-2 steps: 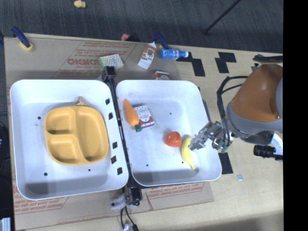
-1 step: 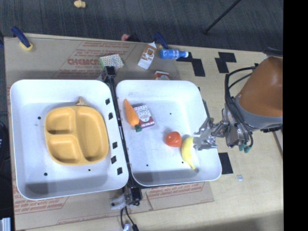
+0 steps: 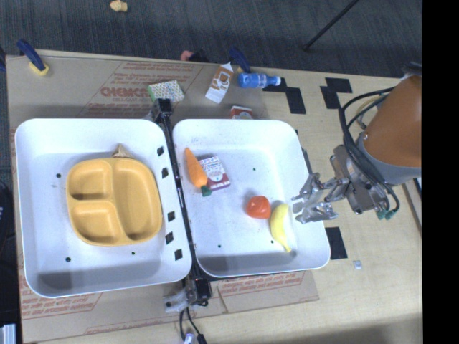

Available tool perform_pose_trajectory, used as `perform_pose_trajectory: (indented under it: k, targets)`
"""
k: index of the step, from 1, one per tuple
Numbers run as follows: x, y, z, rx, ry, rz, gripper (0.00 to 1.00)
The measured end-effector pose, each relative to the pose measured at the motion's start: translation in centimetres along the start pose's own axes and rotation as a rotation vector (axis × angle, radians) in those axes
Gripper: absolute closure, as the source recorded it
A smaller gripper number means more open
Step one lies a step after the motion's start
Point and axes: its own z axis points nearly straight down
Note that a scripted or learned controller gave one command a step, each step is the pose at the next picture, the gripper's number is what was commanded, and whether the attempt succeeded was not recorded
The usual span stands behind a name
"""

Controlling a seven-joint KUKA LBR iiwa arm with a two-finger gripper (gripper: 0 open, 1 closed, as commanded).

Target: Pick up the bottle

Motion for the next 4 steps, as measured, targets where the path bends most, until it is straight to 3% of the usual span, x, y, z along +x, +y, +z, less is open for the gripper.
perform_pose_trajectory:
  k: [1,3,4]
  targets:
    - [-1.4,-0.2,-0.4,-0.001,0.0,-0.642,1.0]
    - [0.0,0.0,0.0,-0.003,0.0,-1.371,1.0]
    - [0.1,0.1,1.8,-0.006,0.003,-1.218,1.0]
